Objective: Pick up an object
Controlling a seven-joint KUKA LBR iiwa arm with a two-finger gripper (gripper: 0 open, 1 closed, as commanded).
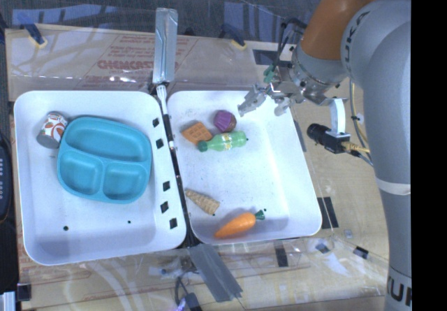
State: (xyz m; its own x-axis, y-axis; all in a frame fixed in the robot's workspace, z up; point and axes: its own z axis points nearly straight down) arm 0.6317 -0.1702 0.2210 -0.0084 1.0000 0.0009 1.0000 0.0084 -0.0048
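Two fingers of the gripper (265, 101) are spread, holding nothing, at the right bin's (297, 184) far edge, just right of the purple toy (224, 121).

Gripper (265, 101) above right bin (297, 184), near purple toy (224, 121), carrot (235, 225)

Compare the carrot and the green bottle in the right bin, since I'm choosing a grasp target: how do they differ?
The carrot is orange and tapered, alone by the near wall; the green bottle is rounder, lying mid-bin and touching the orange waffle piece. Both lie flat in the right bin.
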